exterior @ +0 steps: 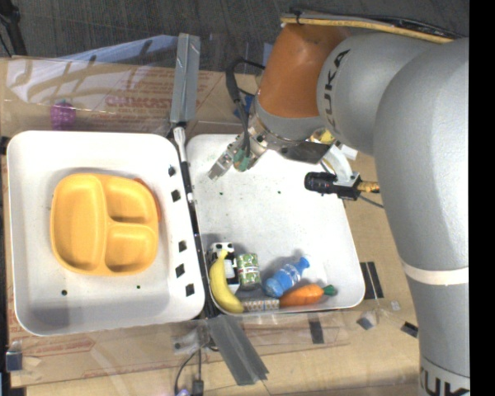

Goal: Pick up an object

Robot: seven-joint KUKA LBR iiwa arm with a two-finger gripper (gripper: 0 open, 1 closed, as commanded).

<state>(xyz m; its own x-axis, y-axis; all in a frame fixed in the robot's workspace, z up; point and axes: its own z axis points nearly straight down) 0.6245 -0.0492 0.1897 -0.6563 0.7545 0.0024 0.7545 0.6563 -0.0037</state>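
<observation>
Yellow plastic caught our eye first: a divided tray [105, 223] with three compartments lay in the left bin [33, 151]. In the right bin [334, 221], toward six o'clock along its near wall, we saw the small things bunched together. A yellow banana [221, 287] curved along the bin's left wall, and a black-and-white piece [222, 252] sat at the banana's twelve o'clock end. At the banana's three o'clock stood a small green can [247, 268] with a pale label whose writing was too small for us to read. Further toward three o'clock a blue bottle [285, 276] lay on its side, touching an orange carrot [307, 295] with a green top.

The gripper [228, 160] hung over the right bin's eleven o'clock corner, well apart from that cluster. Its fingers looked drawn close together with nothing between them, though at this slant we could judge that only roughly.

On the grey arm [412, 139] we read the letters "KUKA", partly turned away, just beside the orange band [293, 73]. Faint red print ran across the cardboard [140, 97] at twelve o'clock of the left bin; we could not make it out.
</observation>
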